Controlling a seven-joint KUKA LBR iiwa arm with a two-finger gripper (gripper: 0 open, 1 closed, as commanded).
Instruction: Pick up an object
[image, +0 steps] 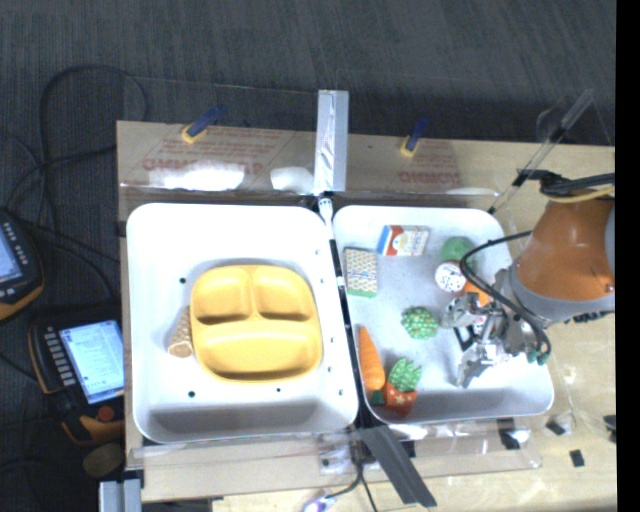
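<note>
- Broadly, at the largest scale: wooden counter (590, 400) carrying two white bins side by side, left bin (160, 230) and right bin (520, 400).
- Grey arm with orange band (570, 250) reaching in from the right, bent down over the right bin's right-hand half.
- Yellow divided plate (255, 320) lying flat in the left bin, well apart from the arm; probably not the practical target.
- Orange carrot (370, 360) against the right bin's left wall, long axis running roughly from far edge to near edge, well to the left of the end effector.
- End effector (478, 355) low in the right bin near its front right corner, over bare floor. Cannot tell whether spread or pressed together, the tip being a blur of metal and cable; nothing visibly pinched.
- Green-topped red piece (402, 385) near the carrot's lower end, to the left of the end effector and slightly nearer the front.
- Knobbly green piece (420, 322) the closest candidate: just left of the end effector and a little farther back, roundish, with no clear long axis. Likely calls for a short shift left before descending.
- Small white round piece (450, 277) and green ball (458, 248) farther back, behind the wrist.
</note>
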